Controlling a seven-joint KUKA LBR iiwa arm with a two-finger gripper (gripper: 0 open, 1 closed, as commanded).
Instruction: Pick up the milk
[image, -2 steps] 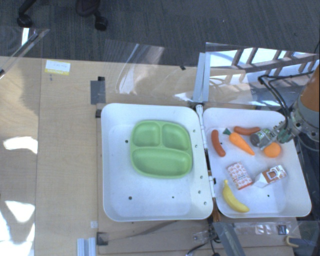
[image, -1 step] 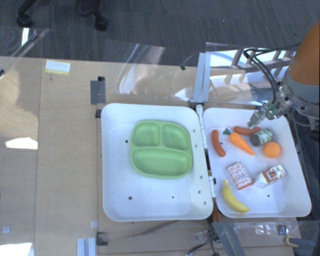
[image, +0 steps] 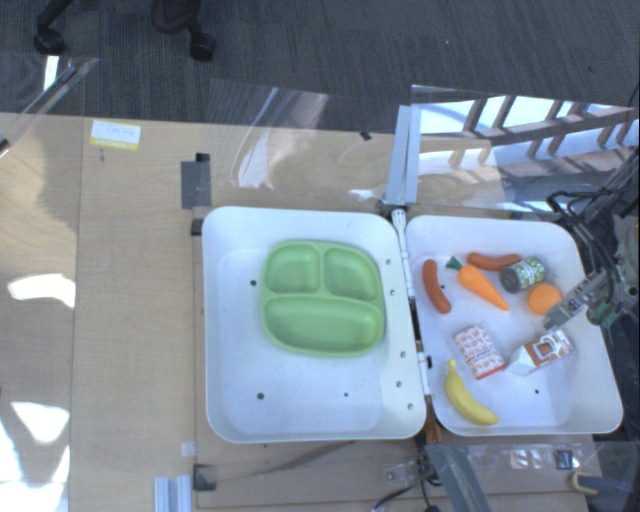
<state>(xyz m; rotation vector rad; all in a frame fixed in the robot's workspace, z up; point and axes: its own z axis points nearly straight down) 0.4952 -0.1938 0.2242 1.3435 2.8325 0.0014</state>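
Since the task names one item only, entries run from that item outward.

Milk (image: 546, 350): small carton, brown and white, lying tilted on the floor of the right bin (image: 600, 405), toward its right side; loose, with nothing gripping it, so the pick is judged not yet made.

Claw (image: 558, 312): at the right bin's right edge, just above and beside the carton's upper corner, tip slanted down toward it; whether its fingers are parted or closed cannot be told. Placement reads as an approach to the carton.

Arm (image: 610, 290): enters from the right, low over the bin rim, which suits a reach to an item lying near that side.

Orange (image: 544, 298): just above the carton, close beside the claw; likely to be nudged if the descent drifts.

Red-and-white packet (image: 478, 351): left of the carton, apart from it.

Banana (image: 466, 395): lower left of the right bin, well apart.

Carrot (image: 482, 286), sausage (image: 435, 286), can (image: 522, 274): grouped in the bin's upper half, out of the path.

Green tray (image: 323, 298): three-compartment, in the left bin (image: 230, 400); not involved.

Desk (image: 120, 320): carries both bins side by side.
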